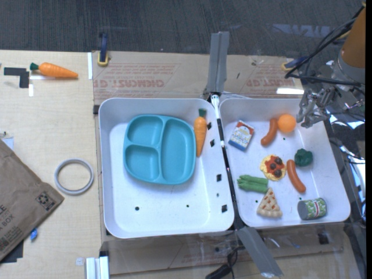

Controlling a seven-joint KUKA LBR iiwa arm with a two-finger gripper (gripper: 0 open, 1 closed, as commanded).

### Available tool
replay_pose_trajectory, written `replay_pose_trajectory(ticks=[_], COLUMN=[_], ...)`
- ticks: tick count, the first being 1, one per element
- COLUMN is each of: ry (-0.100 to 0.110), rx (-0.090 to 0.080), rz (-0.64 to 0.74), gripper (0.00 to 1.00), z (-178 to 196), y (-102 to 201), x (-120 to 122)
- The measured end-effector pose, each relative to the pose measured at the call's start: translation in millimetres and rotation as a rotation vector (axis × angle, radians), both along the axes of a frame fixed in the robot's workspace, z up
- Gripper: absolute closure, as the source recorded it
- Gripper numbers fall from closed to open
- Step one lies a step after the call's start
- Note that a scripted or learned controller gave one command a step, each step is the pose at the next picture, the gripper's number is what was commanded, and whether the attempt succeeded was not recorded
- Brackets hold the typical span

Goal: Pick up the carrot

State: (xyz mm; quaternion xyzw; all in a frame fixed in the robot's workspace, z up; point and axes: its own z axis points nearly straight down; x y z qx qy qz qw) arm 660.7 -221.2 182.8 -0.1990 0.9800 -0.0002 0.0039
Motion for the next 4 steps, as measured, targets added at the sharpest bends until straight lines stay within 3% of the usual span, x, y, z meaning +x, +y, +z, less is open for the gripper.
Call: replay_pose_trajectory(ticks=[1, 2, 3, 4], ry=[0.004, 0.001, 0.001, 0.0], rx=[0.002, 0.0, -0.001, -0.002], rz=[-0.439, -0.02, 0.3, 0.561], gripper=[1.0, 1.0, 1.0, 1.0], z=[-90.5, 8.8, 26.5, 25.8], y=[63.8, 46.5, 65.3, 36.9], x=[-0.6, -8.1, -0.3, -7.0])
